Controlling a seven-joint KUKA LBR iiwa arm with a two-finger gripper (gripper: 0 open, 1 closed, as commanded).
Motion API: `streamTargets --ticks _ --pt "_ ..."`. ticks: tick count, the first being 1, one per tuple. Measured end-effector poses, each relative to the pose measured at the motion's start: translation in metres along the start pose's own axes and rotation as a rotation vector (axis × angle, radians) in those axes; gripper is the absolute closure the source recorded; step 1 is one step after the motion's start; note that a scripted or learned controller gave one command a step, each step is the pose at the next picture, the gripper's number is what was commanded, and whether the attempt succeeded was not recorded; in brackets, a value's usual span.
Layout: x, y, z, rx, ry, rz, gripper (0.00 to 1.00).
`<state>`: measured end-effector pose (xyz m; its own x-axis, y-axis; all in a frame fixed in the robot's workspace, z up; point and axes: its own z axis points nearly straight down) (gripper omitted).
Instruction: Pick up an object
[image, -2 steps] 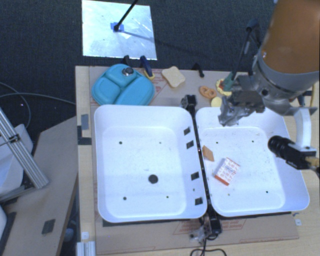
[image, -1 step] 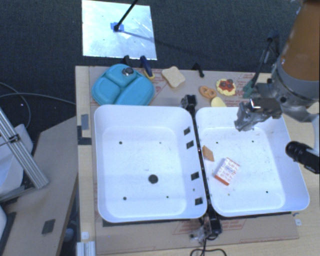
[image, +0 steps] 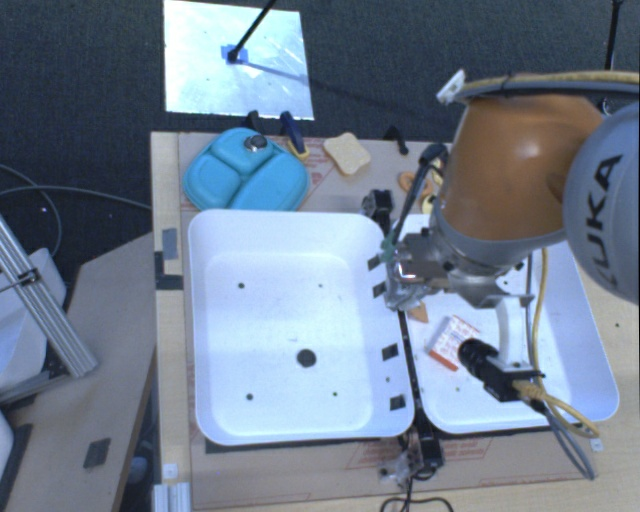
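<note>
Gripper (image: 408, 292), its grasp state not discernible beneath the orange-banded wrist, hangs over the right bin's (image: 590, 395) left edge near 1 small red-and-white packet (image: 452, 341), judged light, thin, crushable, best pinched across its short edges.

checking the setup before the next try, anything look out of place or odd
Yes: a blue sectioned plate and a slice of toast lie on the bench behind the left bin, outside both bins, so likely beyond picking.
</note>
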<state>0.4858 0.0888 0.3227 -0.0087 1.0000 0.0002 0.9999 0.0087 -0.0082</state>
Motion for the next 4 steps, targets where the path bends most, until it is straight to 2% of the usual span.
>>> streamTargets --ticks 1,2,3,4 --pt "-0.040 0.001 -0.114 -0.023 0.001 0.010 1.00" --pt "0.010 0.000 -0.018 -0.001 0.000 0.001 1.00" --pt "-0.044 0.001 -0.028 -0.013 -0.001 0.013 1.00" --pt "0.011 0.001 -0.111 -0.021 0.004 -0.001 1.00"
